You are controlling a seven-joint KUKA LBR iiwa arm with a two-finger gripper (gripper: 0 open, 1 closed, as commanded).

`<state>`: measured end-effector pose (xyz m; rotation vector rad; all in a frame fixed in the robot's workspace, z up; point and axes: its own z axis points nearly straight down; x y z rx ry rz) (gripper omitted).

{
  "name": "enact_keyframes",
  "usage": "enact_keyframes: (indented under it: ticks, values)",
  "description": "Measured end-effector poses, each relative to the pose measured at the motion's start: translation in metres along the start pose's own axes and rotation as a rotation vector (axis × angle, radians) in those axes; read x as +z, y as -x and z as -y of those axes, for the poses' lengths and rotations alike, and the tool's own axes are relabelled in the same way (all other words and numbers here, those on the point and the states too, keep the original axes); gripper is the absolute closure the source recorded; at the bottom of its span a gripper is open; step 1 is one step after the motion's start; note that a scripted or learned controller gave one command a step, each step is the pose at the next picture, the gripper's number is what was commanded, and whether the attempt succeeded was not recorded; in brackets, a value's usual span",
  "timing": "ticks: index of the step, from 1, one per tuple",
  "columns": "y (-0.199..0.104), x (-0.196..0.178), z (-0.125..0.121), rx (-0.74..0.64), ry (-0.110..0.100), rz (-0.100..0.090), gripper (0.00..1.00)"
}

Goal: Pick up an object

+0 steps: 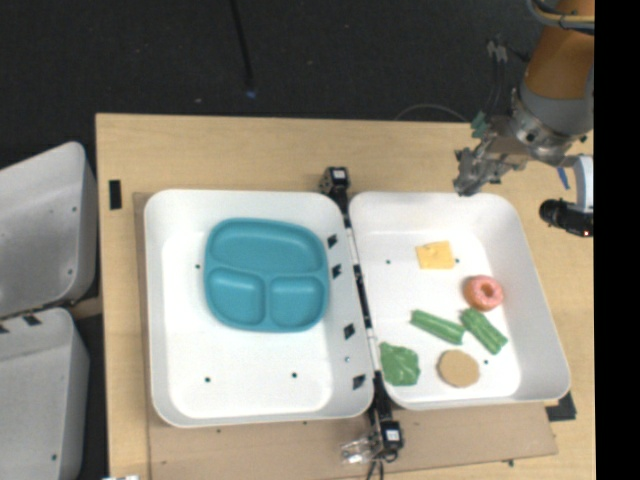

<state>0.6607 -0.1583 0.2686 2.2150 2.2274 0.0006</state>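
Fingers' state unclear; gripper [470, 180] above right bin [500, 213] rim, w/ cheese [434, 256], donut [483, 292] nearby.

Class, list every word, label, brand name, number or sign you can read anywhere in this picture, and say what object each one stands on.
None can be read: the teal divided plate, both white bins, the toy foods and the arm carry no readable writing.
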Motion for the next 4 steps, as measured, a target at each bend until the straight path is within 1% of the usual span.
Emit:
enact_keyframes:
  ticks: [2,3,4]
  values:
    - [-0.106,-0.009,0.01,0.0,0.0,0.0,1.0]
    - [-0.155,0.008,0.005,0.0,-0.001,0.0,1.0]
    - [-0.212,0.003,0.007,-0.001,0.001,-0.001,1.0]
